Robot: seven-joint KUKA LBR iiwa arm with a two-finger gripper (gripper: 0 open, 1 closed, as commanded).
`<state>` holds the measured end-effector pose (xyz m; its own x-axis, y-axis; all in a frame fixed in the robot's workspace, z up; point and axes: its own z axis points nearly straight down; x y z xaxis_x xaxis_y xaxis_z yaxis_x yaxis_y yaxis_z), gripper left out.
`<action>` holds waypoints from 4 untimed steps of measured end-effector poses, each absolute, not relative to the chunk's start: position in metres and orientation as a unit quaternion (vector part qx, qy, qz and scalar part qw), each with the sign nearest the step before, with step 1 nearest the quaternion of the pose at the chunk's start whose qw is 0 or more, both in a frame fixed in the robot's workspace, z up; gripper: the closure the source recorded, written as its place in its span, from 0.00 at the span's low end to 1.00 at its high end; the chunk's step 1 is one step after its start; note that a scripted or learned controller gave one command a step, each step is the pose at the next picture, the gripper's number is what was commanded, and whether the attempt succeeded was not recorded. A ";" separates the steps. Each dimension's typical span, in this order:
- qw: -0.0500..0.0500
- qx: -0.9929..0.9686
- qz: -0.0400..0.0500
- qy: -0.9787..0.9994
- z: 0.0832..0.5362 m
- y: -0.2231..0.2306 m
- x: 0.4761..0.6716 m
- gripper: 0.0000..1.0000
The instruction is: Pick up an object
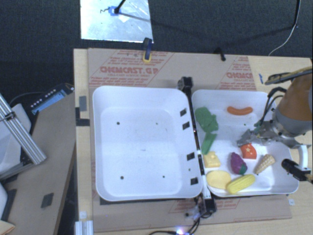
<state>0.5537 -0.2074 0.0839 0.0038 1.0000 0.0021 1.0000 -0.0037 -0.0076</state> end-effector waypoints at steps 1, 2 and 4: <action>-0.004 -0.704 -0.002 -0.710 0.086 -0.202 0.623 0.00; 0.008 -0.706 0.007 -0.708 0.083 -0.176 0.664 0.00; 0.006 -0.706 0.004 -0.708 0.084 -0.206 0.667 0.00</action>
<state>0.6667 -0.2064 0.0843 -0.0025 1.0000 0.0039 0.9999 0.0025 -0.0138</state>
